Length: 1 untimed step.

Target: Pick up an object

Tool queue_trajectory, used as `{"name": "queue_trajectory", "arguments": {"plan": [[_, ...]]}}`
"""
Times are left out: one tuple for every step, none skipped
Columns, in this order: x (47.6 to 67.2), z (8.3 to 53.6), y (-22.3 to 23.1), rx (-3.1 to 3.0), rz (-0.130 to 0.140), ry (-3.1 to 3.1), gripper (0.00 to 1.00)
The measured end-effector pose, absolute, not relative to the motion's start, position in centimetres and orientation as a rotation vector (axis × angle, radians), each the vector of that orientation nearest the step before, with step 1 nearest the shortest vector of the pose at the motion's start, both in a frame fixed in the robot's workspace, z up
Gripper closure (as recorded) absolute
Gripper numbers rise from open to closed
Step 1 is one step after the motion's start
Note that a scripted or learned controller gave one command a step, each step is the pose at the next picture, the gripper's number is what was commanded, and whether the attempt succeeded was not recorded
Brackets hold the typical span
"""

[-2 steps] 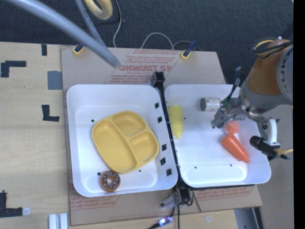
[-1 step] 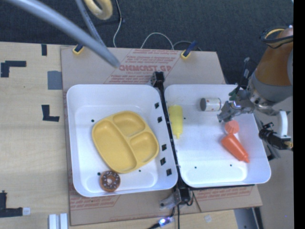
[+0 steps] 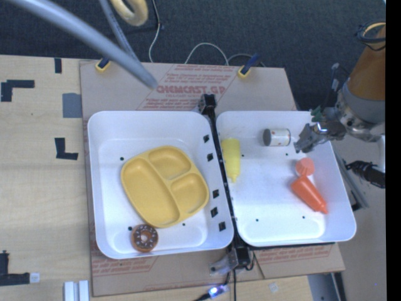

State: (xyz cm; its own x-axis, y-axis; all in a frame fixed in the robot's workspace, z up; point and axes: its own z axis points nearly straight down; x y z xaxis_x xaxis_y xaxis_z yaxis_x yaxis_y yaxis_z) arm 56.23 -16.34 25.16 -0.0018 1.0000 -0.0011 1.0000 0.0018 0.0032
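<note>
The right bin (image 3: 332,231) holds a small grey and white cylinder (image 3: 276,137) near its back, a yellow corn cob (image 3: 232,158) against its left wall, and an orange carrot (image 3: 307,187) toward its right side. My gripper (image 3: 309,138) hangs at the right bin's far right edge, just right of the cylinder and above the carrot. Nothing shows between its fingers.
The left bin (image 3: 100,130) holds a yellow divided plate (image 3: 164,184) and a chocolate donut (image 3: 145,237) near its front wall. A black divider (image 3: 216,168) runs between the bins. Grey poles (image 3: 75,24) cross the top left.
</note>
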Motion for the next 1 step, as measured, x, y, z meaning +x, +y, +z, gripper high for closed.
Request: {"name": "queue_trajectory", "arguments": {"plan": [[55.95, 24.09, -10.18, 2.216, 0.000, 2.230, 1.00]]}}
